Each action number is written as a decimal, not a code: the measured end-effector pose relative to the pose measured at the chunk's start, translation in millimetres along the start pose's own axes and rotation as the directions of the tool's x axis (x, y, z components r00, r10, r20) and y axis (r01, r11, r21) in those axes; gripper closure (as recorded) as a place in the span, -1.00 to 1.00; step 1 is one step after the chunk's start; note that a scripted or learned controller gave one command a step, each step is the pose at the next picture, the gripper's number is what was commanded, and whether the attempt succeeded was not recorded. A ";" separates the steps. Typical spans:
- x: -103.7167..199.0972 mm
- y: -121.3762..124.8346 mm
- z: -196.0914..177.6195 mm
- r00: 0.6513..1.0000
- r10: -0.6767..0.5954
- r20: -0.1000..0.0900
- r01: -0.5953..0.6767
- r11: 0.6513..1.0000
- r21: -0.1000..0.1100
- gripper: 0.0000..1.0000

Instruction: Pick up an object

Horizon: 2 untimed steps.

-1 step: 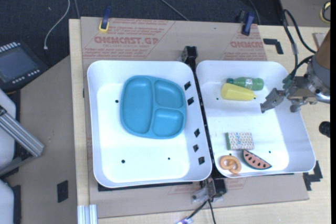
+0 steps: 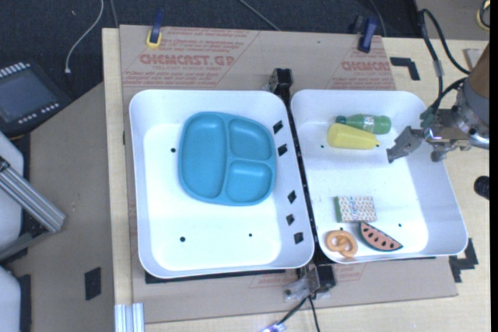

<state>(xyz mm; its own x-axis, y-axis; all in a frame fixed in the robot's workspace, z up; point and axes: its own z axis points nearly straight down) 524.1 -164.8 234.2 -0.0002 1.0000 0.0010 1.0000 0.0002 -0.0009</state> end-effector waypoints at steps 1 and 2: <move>-3.9 2.5 61.3 1.000 0.001 -0.002 -0.001 1.000 0.004 -1.00; -11.4 3.3 120.3 1.000 0.001 -0.002 -0.001 1.000 0.004 -1.00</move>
<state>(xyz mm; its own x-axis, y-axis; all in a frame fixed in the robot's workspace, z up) 527.3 -176.1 113.9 0.0005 1.0000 0.0027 1.0000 -0.0005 -0.0050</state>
